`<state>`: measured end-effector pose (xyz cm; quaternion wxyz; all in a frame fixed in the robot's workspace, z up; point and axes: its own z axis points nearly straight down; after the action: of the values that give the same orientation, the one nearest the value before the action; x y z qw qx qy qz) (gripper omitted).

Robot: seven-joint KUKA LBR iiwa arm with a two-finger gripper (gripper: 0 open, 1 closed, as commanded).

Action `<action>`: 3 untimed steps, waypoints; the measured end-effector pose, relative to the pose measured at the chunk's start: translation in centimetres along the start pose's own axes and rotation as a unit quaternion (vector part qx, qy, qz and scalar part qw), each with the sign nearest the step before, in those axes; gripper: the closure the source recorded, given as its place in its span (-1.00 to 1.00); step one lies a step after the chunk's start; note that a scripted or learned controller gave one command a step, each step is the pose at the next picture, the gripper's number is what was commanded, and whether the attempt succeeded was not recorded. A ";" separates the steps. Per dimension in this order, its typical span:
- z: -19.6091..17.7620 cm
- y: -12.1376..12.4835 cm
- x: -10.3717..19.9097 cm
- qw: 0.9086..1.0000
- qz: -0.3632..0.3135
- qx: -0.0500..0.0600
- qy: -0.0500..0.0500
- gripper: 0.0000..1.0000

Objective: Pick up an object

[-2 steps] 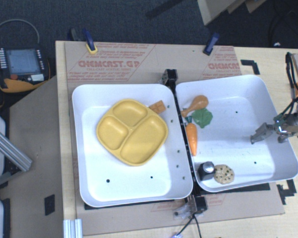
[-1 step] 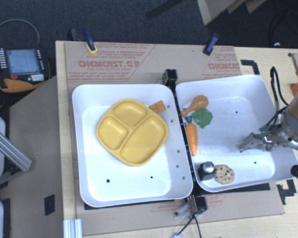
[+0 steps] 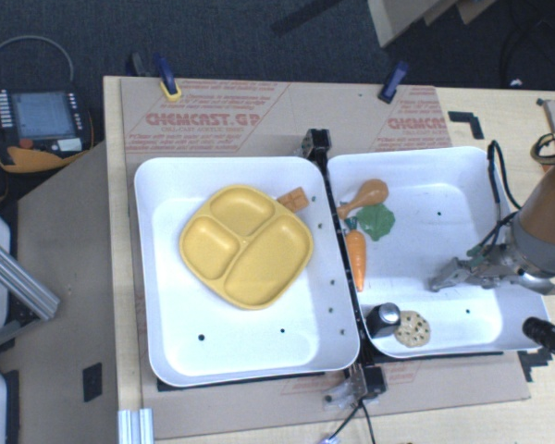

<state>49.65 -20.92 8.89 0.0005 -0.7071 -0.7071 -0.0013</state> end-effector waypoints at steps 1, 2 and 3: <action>-1.7 0.5 0.1 1.000 -0.001 -0.007 0.000 1.00; -7.7 0.7 0.0 1.000 0.000 0.000 -0.002 1.00; -13.0 0.9 0.0 1.000 -0.001 -0.003 -0.003 1.00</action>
<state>50.53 -20.97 21.93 -0.0042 -0.7064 -0.7078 -0.0014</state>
